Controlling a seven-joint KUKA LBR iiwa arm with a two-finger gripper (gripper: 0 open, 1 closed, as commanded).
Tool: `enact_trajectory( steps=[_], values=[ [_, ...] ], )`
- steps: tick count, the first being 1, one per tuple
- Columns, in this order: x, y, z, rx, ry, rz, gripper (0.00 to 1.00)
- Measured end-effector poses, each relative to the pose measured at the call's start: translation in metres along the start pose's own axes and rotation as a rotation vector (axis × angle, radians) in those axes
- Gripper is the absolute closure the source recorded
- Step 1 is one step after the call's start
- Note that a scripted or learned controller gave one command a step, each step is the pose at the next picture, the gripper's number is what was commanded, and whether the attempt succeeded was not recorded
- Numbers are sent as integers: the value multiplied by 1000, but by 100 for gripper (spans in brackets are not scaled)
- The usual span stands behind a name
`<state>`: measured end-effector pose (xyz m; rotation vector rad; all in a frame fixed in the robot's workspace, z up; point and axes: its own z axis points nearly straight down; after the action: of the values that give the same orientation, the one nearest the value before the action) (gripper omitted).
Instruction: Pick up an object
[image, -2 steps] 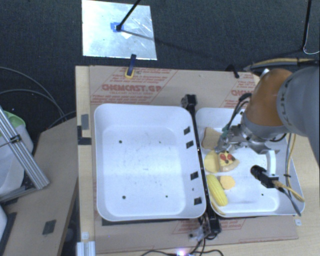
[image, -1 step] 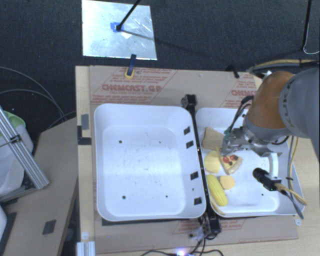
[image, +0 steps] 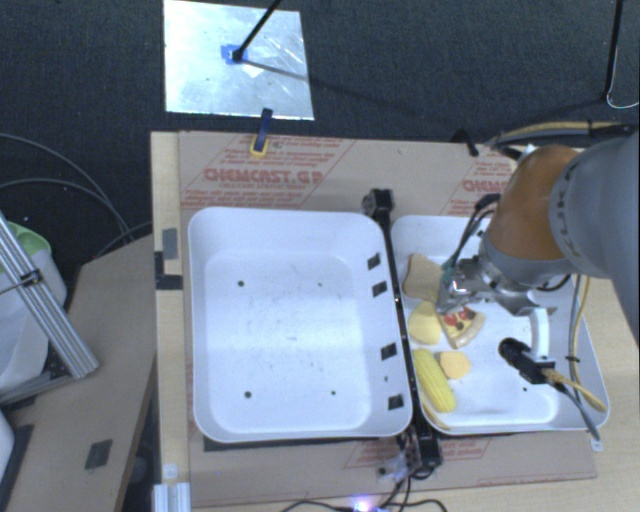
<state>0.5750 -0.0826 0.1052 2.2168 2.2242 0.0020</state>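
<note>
Two white bins side by side on my bench; left bin (image: 290, 330) w/ bare floor, right bin (image: 500, 405) holding the food toys. My gripper (image: 455, 290) is down in the right bin, over the pizza slice (image: 462, 324), near a tan bread-like piece (image: 422, 274). Can't tell if it's spread or pinched — wrist blocks it. Pale yellow piece (image: 425, 325) sits just left of the slice; corn cob (image: 434, 379) & small orange piece (image: 456, 366) nearer the front edge.
</note>
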Motion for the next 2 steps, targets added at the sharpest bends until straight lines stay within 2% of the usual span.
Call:
enact_trajectory(
  steps=[1, 2],
  values=[
    [95, 33, -85, -11, 5, -11, 100],
    [125, 44, -275, -20, 3, -6, 100]
  ],
)
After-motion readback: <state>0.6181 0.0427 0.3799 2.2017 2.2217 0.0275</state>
